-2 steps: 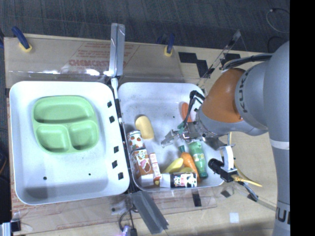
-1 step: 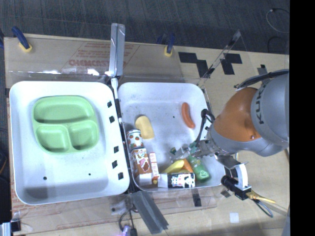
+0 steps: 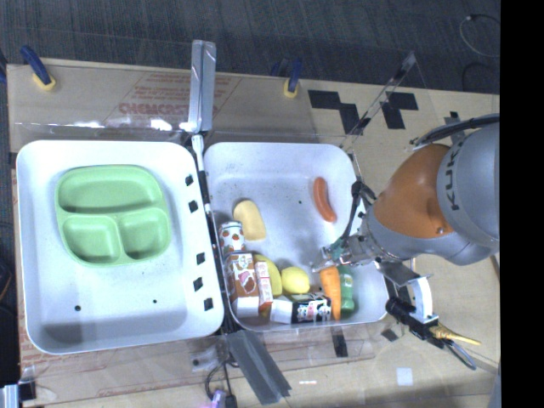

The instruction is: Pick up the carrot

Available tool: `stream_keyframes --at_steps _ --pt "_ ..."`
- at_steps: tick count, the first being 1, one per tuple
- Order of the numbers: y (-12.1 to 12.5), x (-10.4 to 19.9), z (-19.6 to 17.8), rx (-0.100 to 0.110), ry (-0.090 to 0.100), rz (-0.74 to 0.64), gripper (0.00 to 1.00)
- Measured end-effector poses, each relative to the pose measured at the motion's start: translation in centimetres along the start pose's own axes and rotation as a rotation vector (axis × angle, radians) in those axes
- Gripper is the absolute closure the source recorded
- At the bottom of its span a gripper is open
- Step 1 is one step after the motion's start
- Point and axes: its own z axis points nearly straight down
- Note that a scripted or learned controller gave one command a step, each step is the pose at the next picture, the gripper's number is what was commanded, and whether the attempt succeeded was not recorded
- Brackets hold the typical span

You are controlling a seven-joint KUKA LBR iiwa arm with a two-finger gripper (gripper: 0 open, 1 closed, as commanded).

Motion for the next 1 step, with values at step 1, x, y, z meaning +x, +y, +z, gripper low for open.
stream_keyframes --at_steps 1 --pt "0.07 3.49 -12.06 0.012 0.004 0.081 1.00"
